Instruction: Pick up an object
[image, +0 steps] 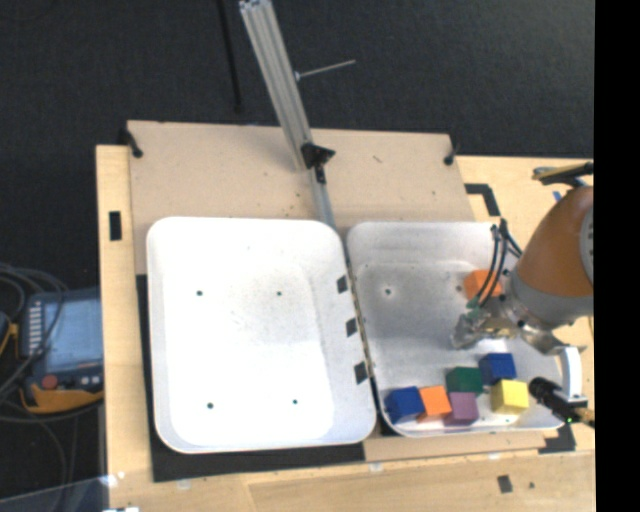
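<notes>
Table with two white bins: in the right bin (420, 250) the gripper (473, 330) hangs low, its state beyond my telling, so I'd centre over the green block (463, 379) just beside it before descending.

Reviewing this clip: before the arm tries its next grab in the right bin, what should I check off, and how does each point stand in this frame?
1. Things to pick are within the right bin: ok. Blue block, orange block, purple block, green block, a second blue block and yellow block cluster near its front wall.
2. Gripper over the right bin: ok, it sits behind the cluster.
3. Gripper open or shut: cannot tell.
4. Anything held: cannot tell; no block is seen in it.
5. Blocks spaced for a clean grab: not ok, several touch.
6. Orange thing behind the wrist: cannot tell what it is.
</notes>
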